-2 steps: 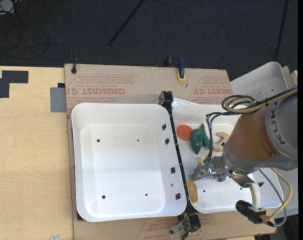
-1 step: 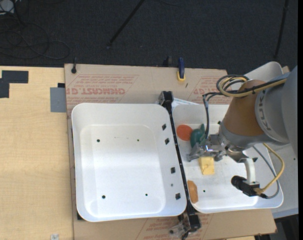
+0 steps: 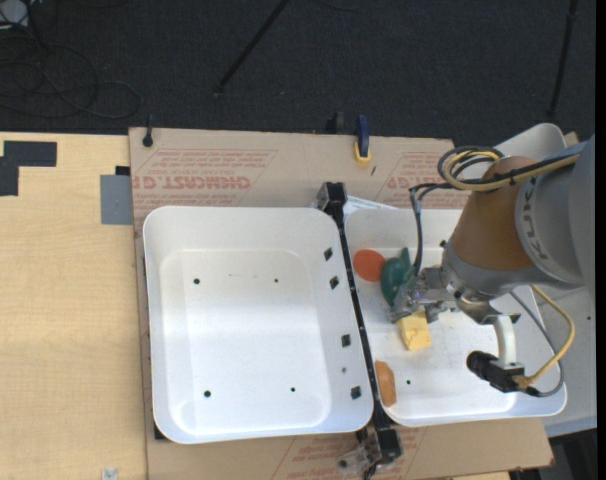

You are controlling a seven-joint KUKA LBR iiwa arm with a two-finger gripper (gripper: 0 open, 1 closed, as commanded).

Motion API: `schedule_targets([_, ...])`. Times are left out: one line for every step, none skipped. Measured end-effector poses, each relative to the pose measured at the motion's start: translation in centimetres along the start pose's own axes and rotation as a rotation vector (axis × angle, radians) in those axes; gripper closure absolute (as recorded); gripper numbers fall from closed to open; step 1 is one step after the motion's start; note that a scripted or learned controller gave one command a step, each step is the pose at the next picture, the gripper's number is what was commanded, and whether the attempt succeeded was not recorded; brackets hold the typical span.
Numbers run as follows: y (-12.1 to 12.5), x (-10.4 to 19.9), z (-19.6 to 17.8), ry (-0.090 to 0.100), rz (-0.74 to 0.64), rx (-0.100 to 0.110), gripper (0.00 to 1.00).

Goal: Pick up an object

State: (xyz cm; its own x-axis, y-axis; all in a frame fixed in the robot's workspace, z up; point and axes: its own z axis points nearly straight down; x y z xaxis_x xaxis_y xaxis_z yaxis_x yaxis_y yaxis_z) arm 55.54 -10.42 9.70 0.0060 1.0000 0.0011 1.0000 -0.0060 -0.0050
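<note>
A: From the camera above, where is the gripper [image 3: 420,301]?

B: Low in the right bin [image 3: 453,393], just above the yellow block [image 3: 415,333], beside the green toy [image 3: 394,276]. Whether it's clenched, I cannot tell.

A: The risk?

B: It may nudge the block aside or catch the toy.

A brown cardboard sheet [image 3: 233,173] with mirrored red print lies under both white bins on the pale wooden bench [image 3: 53,308]. At twelve o'clock on its back edge sits a blue-and-yellow clamp [image 3: 362,138]. Grey and dark patches [image 3: 114,197] mark the bench at nine o'clock. Black cables [image 3: 43,68] trail over the dark floor at eleven.
</note>
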Motion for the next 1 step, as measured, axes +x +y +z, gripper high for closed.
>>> schedule_targets([8.71, 4.43, -9.78, -0.001, -0.013, -0.019, 1.00])
